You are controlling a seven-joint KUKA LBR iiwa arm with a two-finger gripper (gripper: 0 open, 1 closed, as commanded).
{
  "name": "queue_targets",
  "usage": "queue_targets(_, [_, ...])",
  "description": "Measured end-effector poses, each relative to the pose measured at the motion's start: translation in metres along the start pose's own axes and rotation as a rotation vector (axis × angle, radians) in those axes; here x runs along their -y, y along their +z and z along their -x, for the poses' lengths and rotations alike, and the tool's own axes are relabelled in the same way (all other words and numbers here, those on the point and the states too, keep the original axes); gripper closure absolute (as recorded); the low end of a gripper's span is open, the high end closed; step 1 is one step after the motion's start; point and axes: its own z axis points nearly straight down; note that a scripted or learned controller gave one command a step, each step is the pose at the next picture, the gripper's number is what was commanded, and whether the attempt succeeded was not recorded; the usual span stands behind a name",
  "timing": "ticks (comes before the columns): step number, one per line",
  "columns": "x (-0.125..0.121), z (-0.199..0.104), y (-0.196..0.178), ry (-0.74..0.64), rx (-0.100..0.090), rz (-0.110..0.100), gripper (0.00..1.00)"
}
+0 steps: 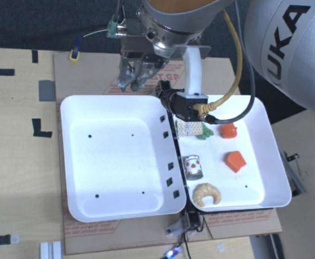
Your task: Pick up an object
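My gripper (135, 77) hangs high over the brown board just behind the far rim of the left bin (66, 144), with nothing visibly in it. The objects lie in the right bin (271, 144). A red piece (228, 130) and an orange block (235, 161) sit toward its right. A tan croissant (206, 193) lies at the near edge. A small white-and-red printed can (192, 167) rests beside the divider. A white patterned item (190, 128) with a green bit (205, 134) lies at the far left corner.
A black fitting (183, 106) with a yellow cable (234, 85) sits on the rim where the two bins meet. The arm's big grey body (287, 31) fills the upper right. Small black clips (171, 166) line the divider.
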Motion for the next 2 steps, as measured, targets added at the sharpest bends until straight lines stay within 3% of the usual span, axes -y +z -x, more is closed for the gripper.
queue_targets(2, [-0.0044,-0.0087,-0.0385,0.004,0.002,-0.001,1.00])
